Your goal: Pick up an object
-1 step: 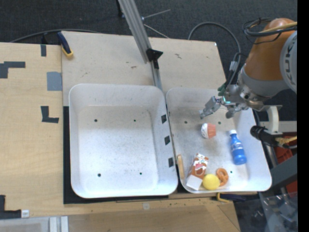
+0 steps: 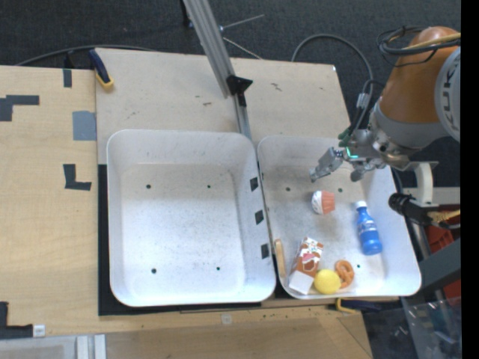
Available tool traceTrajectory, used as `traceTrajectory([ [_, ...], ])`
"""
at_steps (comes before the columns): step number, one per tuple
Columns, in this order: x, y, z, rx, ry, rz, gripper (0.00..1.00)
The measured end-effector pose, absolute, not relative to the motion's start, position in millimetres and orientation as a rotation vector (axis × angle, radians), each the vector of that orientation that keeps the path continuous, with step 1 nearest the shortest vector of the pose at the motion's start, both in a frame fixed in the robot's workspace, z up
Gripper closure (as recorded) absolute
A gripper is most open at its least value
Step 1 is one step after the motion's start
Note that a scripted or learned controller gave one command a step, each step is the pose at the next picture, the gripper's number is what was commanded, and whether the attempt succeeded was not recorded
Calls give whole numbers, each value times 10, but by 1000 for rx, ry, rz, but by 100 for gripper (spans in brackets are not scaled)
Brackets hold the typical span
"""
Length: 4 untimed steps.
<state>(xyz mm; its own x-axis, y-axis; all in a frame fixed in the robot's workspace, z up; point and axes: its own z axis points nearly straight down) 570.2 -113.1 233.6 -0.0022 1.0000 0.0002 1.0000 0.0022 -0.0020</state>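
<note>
Right bin [image 2: 397, 275] toys lie blurred; end effector [image 2: 329, 164] fingers' state can't be told.

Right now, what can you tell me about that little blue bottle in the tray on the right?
The blue bottle is small and looks like plastic, with a white cap at its top end and a pale band around its middle. It lies on its side on the floor of the right bin, near the right wall, cap pointing toward the far side. Nothing touches it; the gripper hangs apart, above and to its left.
</note>
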Motion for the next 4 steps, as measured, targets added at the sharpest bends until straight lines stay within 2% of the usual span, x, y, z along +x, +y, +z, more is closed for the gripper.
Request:
traceTrajectory([
  [2, 5816, -1069, 1367, -2220, -2224, 3, 0],
  [3, 5813, -1066, 865, -2220, -2223, 4, 0],
  [4, 5816, -1058, 989, -2219, -2224, 2, 100],
])
